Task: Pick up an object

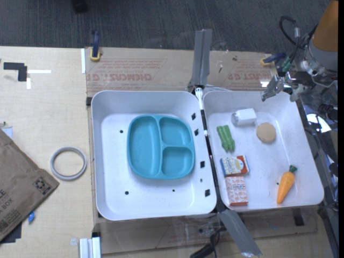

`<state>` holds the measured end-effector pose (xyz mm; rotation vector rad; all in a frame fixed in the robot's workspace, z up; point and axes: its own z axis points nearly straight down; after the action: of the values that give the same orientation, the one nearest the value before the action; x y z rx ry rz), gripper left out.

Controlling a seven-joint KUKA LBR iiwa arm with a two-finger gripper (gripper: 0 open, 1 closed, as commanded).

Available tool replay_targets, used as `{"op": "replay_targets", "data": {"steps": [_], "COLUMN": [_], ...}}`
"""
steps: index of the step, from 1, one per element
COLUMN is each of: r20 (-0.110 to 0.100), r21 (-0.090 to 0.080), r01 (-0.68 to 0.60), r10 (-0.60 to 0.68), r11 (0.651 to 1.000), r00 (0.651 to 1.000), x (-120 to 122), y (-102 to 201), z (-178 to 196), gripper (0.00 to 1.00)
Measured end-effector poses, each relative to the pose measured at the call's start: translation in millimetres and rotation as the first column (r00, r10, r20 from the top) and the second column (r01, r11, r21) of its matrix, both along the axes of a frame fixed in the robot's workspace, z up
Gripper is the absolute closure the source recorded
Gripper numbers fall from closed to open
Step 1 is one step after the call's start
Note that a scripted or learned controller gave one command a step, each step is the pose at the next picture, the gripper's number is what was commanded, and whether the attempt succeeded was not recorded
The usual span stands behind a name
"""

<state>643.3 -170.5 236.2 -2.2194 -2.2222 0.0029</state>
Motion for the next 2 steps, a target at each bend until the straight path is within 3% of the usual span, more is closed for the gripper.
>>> {"op": "replay_targets", "data": {"steps": [1,2], "r20": [0.001,0.001], "r21": [0.000,0.000], "r01": [-0.086,0.011], "r10": [0.086,-0.011], "r11": [0.996,1.000], "r00": [0.996,1.000], "x": [15,-37], "y": [54,71], "z": [-121,-144], "gripper": [0.00,0.00]}}
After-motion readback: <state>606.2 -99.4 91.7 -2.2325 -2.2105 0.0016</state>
